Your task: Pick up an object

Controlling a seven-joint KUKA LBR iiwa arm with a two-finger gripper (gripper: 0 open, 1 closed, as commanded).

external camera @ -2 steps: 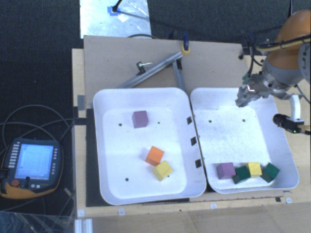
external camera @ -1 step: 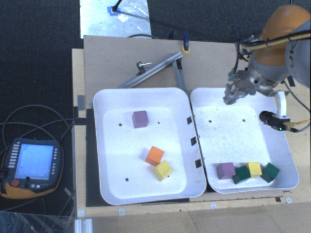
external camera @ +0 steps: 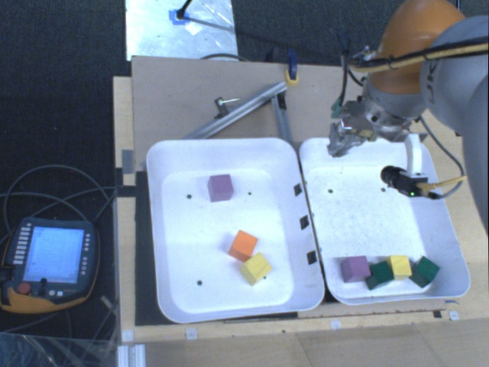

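The gripper (external camera: 341, 145) hangs over the right bin's (external camera: 382, 212) far left corner; whether it grips cannot be told. Blocks (external camera: 388, 271) lie along the near edge, so it should descend straight over one block.

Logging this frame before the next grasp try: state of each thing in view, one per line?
gripper: above the right bin's far edge, nothing seen held
purple cube: left bin, apart from the others
orange cube: left bin, touching the yellow one
yellow cube: left bin, tilted
purple block, two green blocks, yellow block: row along the right bin's near wall
pendant: screen lit
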